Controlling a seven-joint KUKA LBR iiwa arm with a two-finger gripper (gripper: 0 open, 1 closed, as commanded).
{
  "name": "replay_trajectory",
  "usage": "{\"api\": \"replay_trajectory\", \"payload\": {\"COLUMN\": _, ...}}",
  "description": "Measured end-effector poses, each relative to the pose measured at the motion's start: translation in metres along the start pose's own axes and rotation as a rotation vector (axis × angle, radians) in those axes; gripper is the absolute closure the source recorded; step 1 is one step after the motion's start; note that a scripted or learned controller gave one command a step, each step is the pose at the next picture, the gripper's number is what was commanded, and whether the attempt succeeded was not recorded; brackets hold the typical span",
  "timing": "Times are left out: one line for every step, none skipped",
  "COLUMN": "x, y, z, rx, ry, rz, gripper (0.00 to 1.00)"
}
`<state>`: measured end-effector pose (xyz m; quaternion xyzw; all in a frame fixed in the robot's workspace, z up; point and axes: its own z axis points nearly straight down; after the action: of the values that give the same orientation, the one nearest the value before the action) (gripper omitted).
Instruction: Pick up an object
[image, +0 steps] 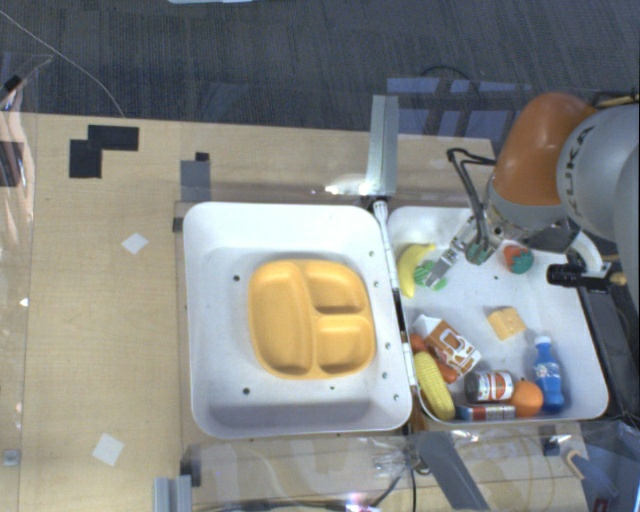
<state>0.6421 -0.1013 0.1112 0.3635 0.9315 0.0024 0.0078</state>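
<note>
Near rim of right bin (600, 405): a can (489, 385) lies on its side at about 6 o'clock of the bin, long axis 9-to-3; an orange ball (529, 397) touches its 3 o'clock end; a blue bottle (545, 366) stands just beside that, at 5 o'clock

Near-left corner: a corn cob (433, 383) lies with its long axis from 11 to 5; a red-and-white packet (452, 347) rests against it

Bin middle: a tan block (506, 323) sits alone, well apart from the rest

Left bin (200, 330): holds a yellow divided tray (310, 317) at its centre, long axis roughly 12-to-6

Far part of right bin: a banana (413, 266) lies at 10 o'clock, curving from 1 down to 7; a small green item (430, 275) touches its 3 o'clock side; an orange-and-green piece (518, 260) sits at 1 o'clock

Gripper (476, 247): low over the far half of the bin, between the green item and the orange-and-green piece; whether the claw is spread or pressed together I cannot tell; nothing is seen between its tips

Likely target: the green item, at 8 o'clock of the claw and near it; too small to give its axis

Progress: nothing lifted; every object rests in a bin; the grasp and the lift are left, by my reading
</note>
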Motion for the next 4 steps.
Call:
{"api": "replay_trajectory", "payload": {"x": 0.019, "y": -0.013, "z": 0.022, "rx": 0.003, "ry": 0.003, "rz": 0.031, "gripper": 0.0}}
{"api": "replay_trajectory", "payload": {"x": 0.016, "y": -0.01, "z": 0.007, "rx": -0.004, "ry": -0.007, "rz": 0.026, "gripper": 1.0}}
{"api": "replay_trajectory", "payload": {"x": 0.015, "y": 0.054, "z": -0.078, "rx": 0.001, "ry": 0.004, "rz": 0.236, "gripper": 1.0}}
{"api": "replay_trajectory", "payload": {"x": 0.047, "y": 0.065, "z": -0.075, "rx": 0.005, "ry": 0.008, "rz": 0.242, "gripper": 1.0}}
